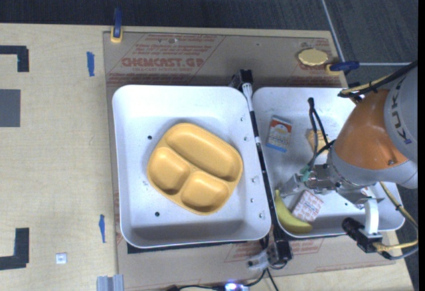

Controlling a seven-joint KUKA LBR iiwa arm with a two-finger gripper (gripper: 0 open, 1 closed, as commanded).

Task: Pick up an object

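Observation:
In the camera view my gripper (307, 191) is down in the right bin (292, 107), low near its front left corner, under the orange wrist band. A yellow banana (289, 215) lies just in front and left of it along the bin's front wall. A small red-and-white packet (308, 205) lies right beside the fingertips, touching the banana. A white carton with an orange and blue label (279, 133) rests further back in the same bin. A yellowish item (315, 139) is partly hidden behind the arm.
The left bin (133, 150) holds a yellow three-compartment tray (193, 167). A black divider strip (252, 130) runs between the bins. A round yellowish disc (313, 57) sits on the cardboard behind the right bin. Cables hang around the arm.

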